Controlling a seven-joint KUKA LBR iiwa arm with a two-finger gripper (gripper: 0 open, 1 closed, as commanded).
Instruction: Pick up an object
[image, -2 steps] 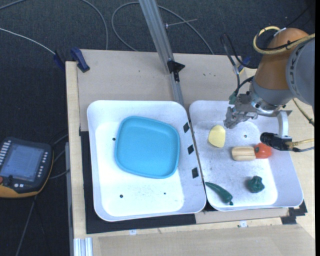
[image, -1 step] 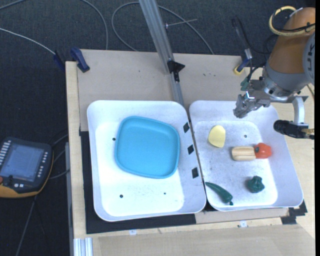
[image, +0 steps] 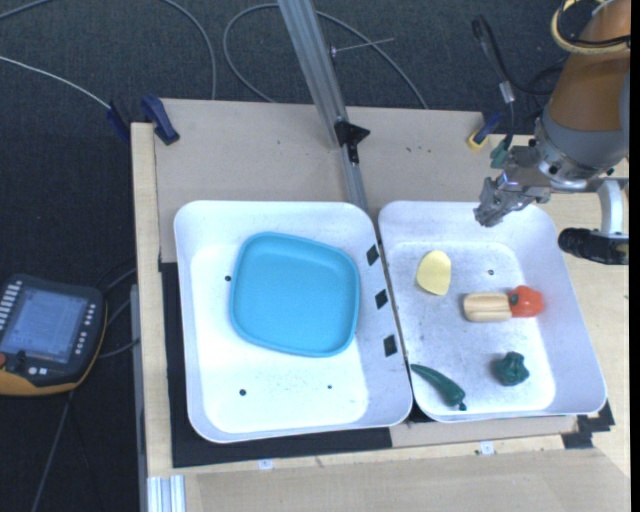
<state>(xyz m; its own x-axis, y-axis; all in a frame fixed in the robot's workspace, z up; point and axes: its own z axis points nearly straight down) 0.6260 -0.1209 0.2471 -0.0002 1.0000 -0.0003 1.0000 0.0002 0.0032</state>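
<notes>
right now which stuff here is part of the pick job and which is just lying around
In the job:
- gripper, above the right bin's far rim
- yellow piece
- tan block
- red piece
- green pepper
- dark green lump

Lying about:
- blue plate in the left bin
- handheld pendant
- blue clamp

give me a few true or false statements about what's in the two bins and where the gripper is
1. The blue plate lies in the left bin. True.
2. The gripper is holding the yellow piece. False: it hovers over the far rim of the right bin, apart from every object.
3. The green pepper lies near the right bin's front left corner. True.
4. The red-tipped wooden peg is in the left bin. False: it lies in the right bin.
5. The dark green lump rests on the plate. False: it sits on the right bin's floor.
</notes>
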